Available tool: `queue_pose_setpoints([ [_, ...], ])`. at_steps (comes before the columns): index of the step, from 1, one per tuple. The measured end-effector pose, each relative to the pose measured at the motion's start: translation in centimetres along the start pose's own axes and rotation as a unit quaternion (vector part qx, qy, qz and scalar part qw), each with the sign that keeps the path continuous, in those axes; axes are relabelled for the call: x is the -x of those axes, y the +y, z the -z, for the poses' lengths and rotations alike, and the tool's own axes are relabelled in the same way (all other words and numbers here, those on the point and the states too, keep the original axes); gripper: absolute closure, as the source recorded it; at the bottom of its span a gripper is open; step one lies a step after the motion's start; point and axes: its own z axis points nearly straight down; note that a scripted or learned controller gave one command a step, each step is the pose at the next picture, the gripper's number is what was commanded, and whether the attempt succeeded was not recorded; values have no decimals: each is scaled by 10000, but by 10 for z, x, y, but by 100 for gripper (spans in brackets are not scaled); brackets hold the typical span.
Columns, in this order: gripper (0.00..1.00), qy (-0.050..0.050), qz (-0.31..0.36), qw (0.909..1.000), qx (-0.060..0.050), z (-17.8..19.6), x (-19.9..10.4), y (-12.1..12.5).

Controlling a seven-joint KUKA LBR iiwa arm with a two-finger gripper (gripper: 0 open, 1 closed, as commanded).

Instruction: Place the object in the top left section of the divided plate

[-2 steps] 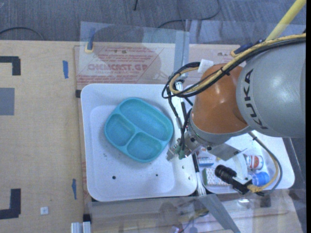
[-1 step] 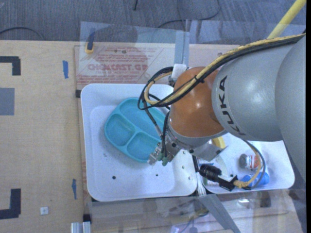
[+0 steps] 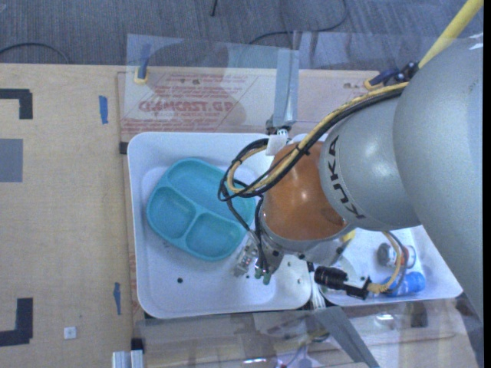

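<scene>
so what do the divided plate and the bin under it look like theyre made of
The divided plate looks like moulded plastic, matte to satin: even turquoise colour, soft rounded ridges between sections, only faint sheen. The bin looks like thin white plastic, smooth and slightly glossy, with rounded corners and a shallow formed rim. Neither can be confirmed by look alone.

The bench (image 3: 61, 228) bears two white bins (image 3: 153, 282).

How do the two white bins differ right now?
The left bin holds a teal divided plate, tilted in it; the right bin holds a small blue object near its lower right corner. The left bin's floor lies mostly open to view; the arm covers most of the right bin. Both are shallow and white.
</scene>
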Motion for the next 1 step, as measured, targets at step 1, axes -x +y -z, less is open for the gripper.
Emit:
queue_pose_setpoints([
  [1, 100, 48, 404, 9992, -52, 94, 32, -54],
])
